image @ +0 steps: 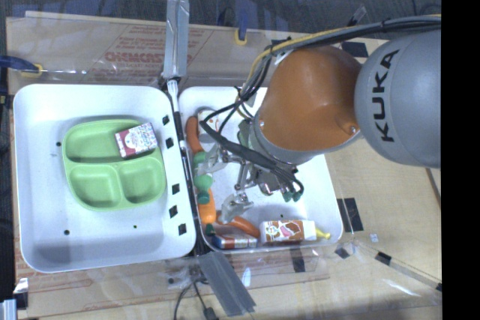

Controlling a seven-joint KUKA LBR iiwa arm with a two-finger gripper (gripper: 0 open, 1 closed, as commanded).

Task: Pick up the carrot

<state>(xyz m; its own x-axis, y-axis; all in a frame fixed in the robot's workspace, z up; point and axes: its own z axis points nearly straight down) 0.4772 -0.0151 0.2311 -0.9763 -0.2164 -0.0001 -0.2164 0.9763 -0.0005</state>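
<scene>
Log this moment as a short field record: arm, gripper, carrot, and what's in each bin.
arm: over the right bin, reaching in from the right
gripper: low in the right bin, finger state unclear
carrot: by the right bin's left wall, not seen gripped
right bin extras: carton at near edge
left bin: green tray bearing a small carton

The grey arm [397, 97] is reaching in from the right, its orange band [311, 101] bulging large toward the camera and black cables looping beneath it. The wrist is pointing down, and the claw [238, 195] is hanging low beneath it, its metal parts partly masked by cables.
</scene>
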